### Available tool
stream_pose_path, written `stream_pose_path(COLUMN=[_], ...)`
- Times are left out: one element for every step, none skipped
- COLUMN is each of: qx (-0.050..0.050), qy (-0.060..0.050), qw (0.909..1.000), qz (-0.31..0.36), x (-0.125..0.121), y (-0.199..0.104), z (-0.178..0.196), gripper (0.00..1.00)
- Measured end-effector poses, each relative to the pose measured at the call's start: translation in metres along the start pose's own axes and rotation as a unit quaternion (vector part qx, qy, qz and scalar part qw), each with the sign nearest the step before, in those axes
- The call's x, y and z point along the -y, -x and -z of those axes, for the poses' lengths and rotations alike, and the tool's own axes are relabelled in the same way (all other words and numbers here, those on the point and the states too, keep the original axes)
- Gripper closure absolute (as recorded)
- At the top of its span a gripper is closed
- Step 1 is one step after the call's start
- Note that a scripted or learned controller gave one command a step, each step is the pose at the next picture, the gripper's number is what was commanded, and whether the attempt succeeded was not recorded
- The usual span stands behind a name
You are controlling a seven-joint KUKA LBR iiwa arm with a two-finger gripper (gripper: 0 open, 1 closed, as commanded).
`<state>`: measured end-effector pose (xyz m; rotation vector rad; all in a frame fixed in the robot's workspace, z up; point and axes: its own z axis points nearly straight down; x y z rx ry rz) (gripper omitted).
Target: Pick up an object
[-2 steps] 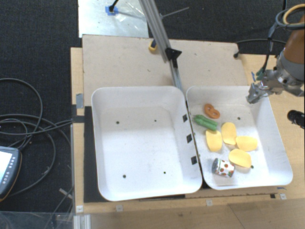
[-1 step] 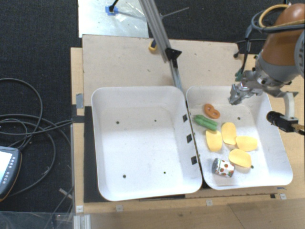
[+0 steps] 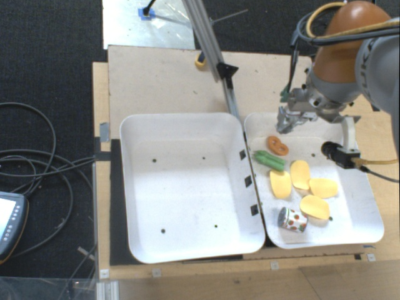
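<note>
In the right bin [image 3: 365, 220] lie an orange-red ring-shaped piece [image 3: 277, 145], a green pod-shaped piece [image 3: 269, 160], several yellow pieces [image 3: 300, 174] and a small printed can [image 3: 292, 219] on its side near the front. My gripper [image 3: 286, 123] hangs over the bin's back left corner, just above and behind the orange-red piece. I see nothing between its fingers.
The left bin [image 3: 134, 230] stands beside the right one, with a divider wall [image 3: 247, 180] between them. A slanted metal pole [image 3: 209, 39] crosses the bench behind the bins. Cables [image 3: 37, 161] lie on the floor at the left.
</note>
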<state>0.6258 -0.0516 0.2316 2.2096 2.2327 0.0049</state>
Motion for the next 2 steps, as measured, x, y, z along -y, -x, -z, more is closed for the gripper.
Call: stream_pose_path(qx=[0.0,-0.001], qy=[-0.001,0.0], qw=[1.0,1.0], qz=[0.0,0.001], x=[-0.003,-0.014], y=[-0.049,-0.113], z=[-0.008,-0.01], gripper=[1.0,1.0])
